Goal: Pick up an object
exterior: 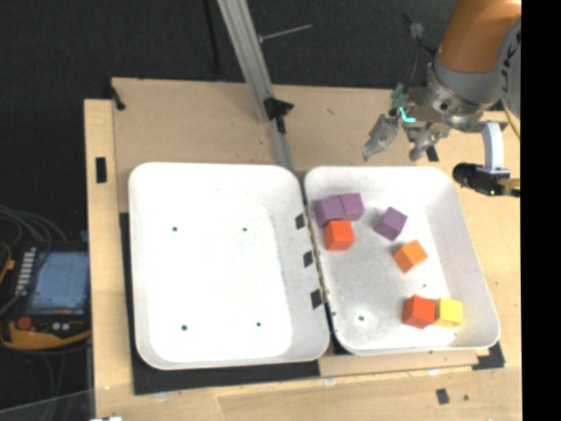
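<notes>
The right bin (456,213) holds several small blocks. Two purple blocks (338,208) sit side by side near its back left, with an orange-red block (339,234) just in front of them. Another purple block (391,223) and an orange block (409,255) lie near the middle. An orange-red block (420,310) touches a yellow block (450,311) at the front right. My gripper (404,143) hangs above the bench just behind the right bin's back edge, its fingers spread apart with nothing between them.
The left bin (145,235) lies beside the right one. A slanted metal rod (250,55) rises from the bench behind the bins' shared edge. A blue-screened device (57,283) sits off the bench at the left.
</notes>
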Motion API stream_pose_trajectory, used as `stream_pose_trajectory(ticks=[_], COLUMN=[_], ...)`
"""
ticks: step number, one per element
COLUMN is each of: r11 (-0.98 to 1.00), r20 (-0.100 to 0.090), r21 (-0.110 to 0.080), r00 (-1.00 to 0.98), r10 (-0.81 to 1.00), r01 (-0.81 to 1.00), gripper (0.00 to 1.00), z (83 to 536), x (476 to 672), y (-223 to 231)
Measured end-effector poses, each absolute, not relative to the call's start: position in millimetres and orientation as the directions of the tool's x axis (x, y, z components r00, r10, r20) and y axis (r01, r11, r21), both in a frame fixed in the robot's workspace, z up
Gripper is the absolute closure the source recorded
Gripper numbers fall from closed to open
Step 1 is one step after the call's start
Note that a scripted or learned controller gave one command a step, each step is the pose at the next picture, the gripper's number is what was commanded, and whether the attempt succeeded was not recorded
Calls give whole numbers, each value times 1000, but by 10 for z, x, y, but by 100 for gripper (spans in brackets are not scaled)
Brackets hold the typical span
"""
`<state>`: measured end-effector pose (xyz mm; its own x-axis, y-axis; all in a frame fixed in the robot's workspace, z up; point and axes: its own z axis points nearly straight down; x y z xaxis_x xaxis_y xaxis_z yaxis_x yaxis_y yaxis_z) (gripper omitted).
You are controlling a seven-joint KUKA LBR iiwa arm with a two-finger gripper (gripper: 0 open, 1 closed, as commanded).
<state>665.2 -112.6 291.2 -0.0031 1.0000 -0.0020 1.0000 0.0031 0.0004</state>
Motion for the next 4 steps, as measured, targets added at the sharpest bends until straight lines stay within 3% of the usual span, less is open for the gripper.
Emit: stream_pose_trajectory(ticks=[2, 3, 4], r11=[-3, -1, -6], r20=[-3, -3, -1], r21=[-5, 3, 6], r00=[3, 1, 6], r10=[1000, 1000, 1000], r01=[1000, 1000, 1000], gripper=[0, 0, 100], z=[1737, 1226, 1347], x=[6660, 6574, 6581], y=[-1331, -1374, -1378])
